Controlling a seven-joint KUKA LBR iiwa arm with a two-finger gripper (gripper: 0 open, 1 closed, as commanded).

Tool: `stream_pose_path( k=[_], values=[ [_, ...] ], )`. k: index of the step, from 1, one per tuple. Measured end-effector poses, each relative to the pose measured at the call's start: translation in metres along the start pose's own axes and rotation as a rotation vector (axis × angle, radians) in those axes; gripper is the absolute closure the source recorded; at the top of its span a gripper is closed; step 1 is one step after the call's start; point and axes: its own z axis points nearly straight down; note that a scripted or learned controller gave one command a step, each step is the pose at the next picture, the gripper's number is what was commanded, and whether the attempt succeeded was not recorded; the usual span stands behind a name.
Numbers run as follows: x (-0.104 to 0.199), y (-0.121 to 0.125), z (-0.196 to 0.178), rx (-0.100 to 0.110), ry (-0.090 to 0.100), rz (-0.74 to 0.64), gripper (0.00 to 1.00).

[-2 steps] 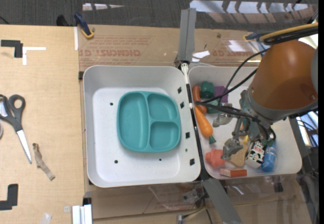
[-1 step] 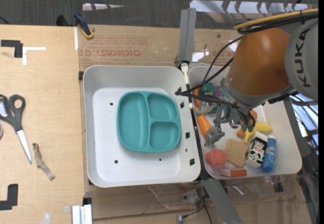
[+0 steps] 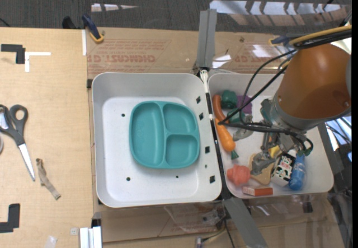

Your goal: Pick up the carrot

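Although the arm (image 3: 313, 82) hung low over the right-hand bin (image 3: 319, 185), the carrot (image 3: 225, 136) had not left the bin floor; it lay along the bin's left wall, just right of the divider between the two bins, its orange body slanting from the upper left toward the lower right, with a second slim orange piece (image 3: 216, 106) above it that may have been part of the same toy or a separate one (I could not tell which). The end effector (image 3: 274, 149) sat right of centre in that bin, mostly hidden beneath the orange band and the wrist, over a clutter of small items; whether it was spread or pressed together I could not tell, and nothing showed the carrot within it. The carrot lay apart from the end effector, to its left, with a dark cable (image 3: 246, 125) crossing the space between them. By my judgement the task stood at its beginning: no grasp made, no lift begun; what was left was to bring the end effector left to the carrot, close on it and raise it clear. The left bin (image 3: 106, 185) held a teal divided plate (image 3: 165, 135); a pink ball (image 3: 239, 174) lay below the carrot; scissors (image 3: 17, 129) rested on the tabletop (image 3: 45, 84) at the far left of the frame.
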Motion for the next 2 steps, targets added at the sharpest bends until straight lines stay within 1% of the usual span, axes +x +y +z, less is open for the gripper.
stream_pose_path(
  k=[1, 2],
  values=[
    [-0.048, 0.040, 0.000, -0.001, -0.002, -0.149, 0.00],
    [-0.020, 0.003, 0.000, 0.000, -0.001, -0.083, 0.00]
  ],
)
